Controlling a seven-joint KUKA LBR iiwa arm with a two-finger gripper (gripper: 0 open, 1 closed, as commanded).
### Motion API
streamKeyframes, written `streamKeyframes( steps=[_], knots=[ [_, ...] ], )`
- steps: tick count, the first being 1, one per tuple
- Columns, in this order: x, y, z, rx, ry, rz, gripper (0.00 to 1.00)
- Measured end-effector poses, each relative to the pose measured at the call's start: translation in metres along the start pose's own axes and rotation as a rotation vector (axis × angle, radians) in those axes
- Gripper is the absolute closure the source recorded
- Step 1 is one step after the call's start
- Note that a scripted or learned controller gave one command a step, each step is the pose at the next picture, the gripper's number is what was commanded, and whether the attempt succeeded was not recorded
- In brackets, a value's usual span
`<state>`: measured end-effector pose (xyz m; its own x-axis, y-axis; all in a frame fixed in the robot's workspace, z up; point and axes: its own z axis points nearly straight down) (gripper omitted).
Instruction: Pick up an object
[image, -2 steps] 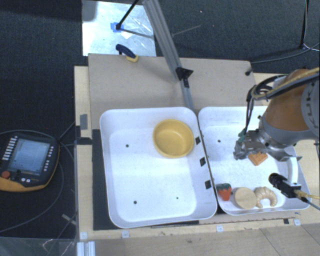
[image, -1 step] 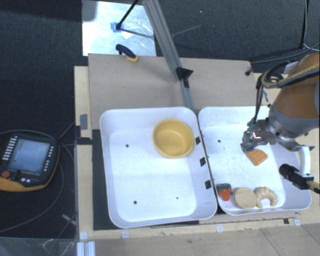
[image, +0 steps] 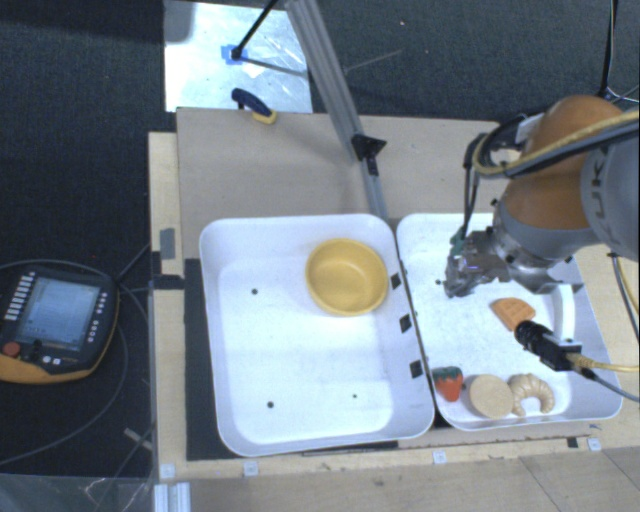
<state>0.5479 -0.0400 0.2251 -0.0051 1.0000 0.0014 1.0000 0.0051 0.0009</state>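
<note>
Left bin (image: 240, 400): yellow bowl (image: 346, 276) at far right corner. Right bin (image: 430, 240): claw (image: 462, 278) low over bare floor, grip state unclear. Near front edge: red-green piece (image: 447, 381), round biscuit (image: 490, 396), croissant (image: 533, 391); orange slice (image: 512, 312) beside arm.

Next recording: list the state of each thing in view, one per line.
Yellow bowl: upright, in left bin.
Orange piece: lying in right bin.
Croissant: lying beside round cookie.
Strawberry: at bin's near-left corner.
End effector: over right bin, holding nothing visible.
</note>
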Motion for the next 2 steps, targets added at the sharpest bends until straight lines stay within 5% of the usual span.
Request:
streamKeyframes(
  steps=[2],
  knots=[
    [0.104, 0.027, 0.011, 0.0, 0.0, 0.0, 1.0]
  ],
)
